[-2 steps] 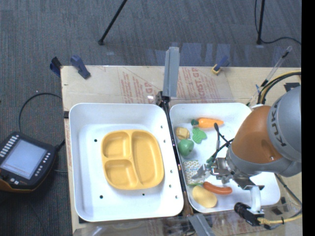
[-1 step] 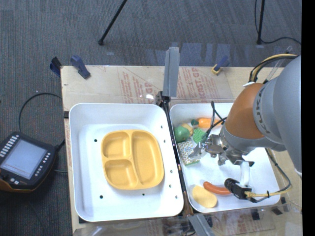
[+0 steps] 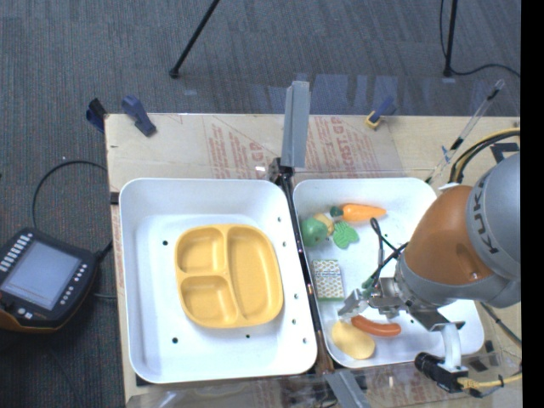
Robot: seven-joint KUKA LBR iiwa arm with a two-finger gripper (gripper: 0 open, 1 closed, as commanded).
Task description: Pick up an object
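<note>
The right bin (image 3: 425, 192) holds several small items. An orange carrot (image 3: 364, 212) lies near its far side, with a green pear-like fruit (image 3: 315, 229) and a green leafy piece (image 3: 344, 235) beside it. A small patterned box (image 3: 327, 279) sits by the bin's left wall. A red sausage (image 3: 376, 325) and a pale yellow piece (image 3: 353, 340) lie at the near edge. My gripper (image 3: 364, 303) hangs low over the bin, just above the sausage and right of the box. The wrist hides much of the gripper.
The left bin (image 3: 140, 228) holds a yellow three-compartment tray (image 3: 229, 274). A grey upright post (image 3: 296, 126) stands behind the divider between the bins. Cables run along the bench's right edge, and my arm covers the right bin's right part.
</note>
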